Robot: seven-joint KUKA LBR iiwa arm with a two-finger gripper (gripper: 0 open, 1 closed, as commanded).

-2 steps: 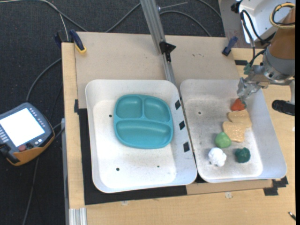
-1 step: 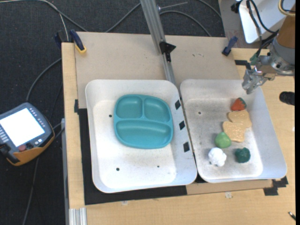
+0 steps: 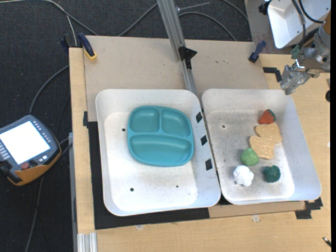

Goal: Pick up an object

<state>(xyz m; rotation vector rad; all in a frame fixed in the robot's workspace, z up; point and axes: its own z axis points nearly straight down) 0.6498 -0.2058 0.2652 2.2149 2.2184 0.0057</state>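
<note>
Hand [image 3: 292,82] hovered above right bin's [image 3: 231,106] far rim; finger state unclear. Best approach: descend squarely over the isolated dark-green piece [image 3: 271,174].

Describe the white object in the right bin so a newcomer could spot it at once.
Look in the right bin, along its near edge. The white lumpy object sits there, left of the dark green object and just below the light green ball. It is the only white item.

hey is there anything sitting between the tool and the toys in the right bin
Nothing visible does. The tool hangs over the right bin's far right corner, and bare bin floor lies between it and the nearest piece, the red toy. The other toys cluster just beyond it.
</note>
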